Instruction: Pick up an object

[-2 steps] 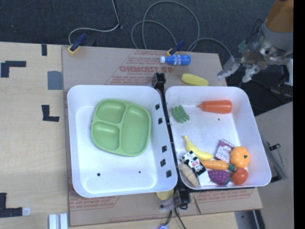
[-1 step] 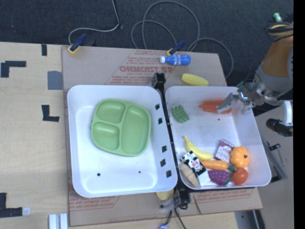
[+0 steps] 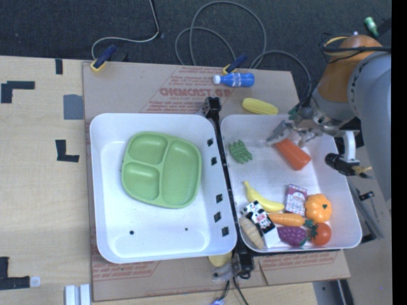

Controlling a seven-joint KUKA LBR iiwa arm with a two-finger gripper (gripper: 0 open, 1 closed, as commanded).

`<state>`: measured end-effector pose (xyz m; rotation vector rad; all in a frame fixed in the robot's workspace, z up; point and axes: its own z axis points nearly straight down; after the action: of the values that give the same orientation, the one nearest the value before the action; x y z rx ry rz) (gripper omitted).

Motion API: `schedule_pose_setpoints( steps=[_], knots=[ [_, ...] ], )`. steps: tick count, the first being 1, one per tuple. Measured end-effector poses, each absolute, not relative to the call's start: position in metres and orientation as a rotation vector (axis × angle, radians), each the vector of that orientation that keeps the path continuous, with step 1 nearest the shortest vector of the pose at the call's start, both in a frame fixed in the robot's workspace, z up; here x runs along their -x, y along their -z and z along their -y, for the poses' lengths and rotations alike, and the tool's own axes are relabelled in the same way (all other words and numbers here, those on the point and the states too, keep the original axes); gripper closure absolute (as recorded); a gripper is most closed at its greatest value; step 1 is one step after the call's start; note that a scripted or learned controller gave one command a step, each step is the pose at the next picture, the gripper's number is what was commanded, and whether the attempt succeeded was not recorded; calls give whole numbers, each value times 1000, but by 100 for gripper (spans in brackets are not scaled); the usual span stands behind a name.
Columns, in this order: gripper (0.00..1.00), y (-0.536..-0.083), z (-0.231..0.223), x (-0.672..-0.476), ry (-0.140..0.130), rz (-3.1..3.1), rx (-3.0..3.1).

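My gripper (image 3: 290,134) hangs over the far part of the right bin (image 3: 346,189), its two grey fingers spread open. Just below and in front of it lies an orange-red cylinder (image 3: 293,154), slanted on the bin floor; the fingertips are at its upper end, and it is not lifted. To the left of it is a small green bunch (image 3: 240,150). At the bin's near end lie a banana (image 3: 262,200), a black-and-white cow toy (image 3: 256,215), a carrot (image 3: 286,220), a pink box (image 3: 295,199), an orange pumpkin (image 3: 318,207), purple grapes (image 3: 292,235) and a red tomato (image 3: 322,234).
The left bin (image 3: 105,189) holds a green divided plate (image 3: 161,169). Behind the bins, on the cardboard, lie a yellow corn cob (image 3: 259,106) and a blue bottle (image 3: 234,79). Cables loop across the dark floor at the back. The arm's grey body fills the right side.
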<state>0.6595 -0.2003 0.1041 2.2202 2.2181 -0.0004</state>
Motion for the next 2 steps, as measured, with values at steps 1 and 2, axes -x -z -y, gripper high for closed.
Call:
schedule_pose_setpoints(
  steps=[1, 2],
  knots=[
    [0, -115, 206, -631, 3, -2221, -2222],
    [0, -85, 149, -597, 1, -2222, -2214]
  ],
)
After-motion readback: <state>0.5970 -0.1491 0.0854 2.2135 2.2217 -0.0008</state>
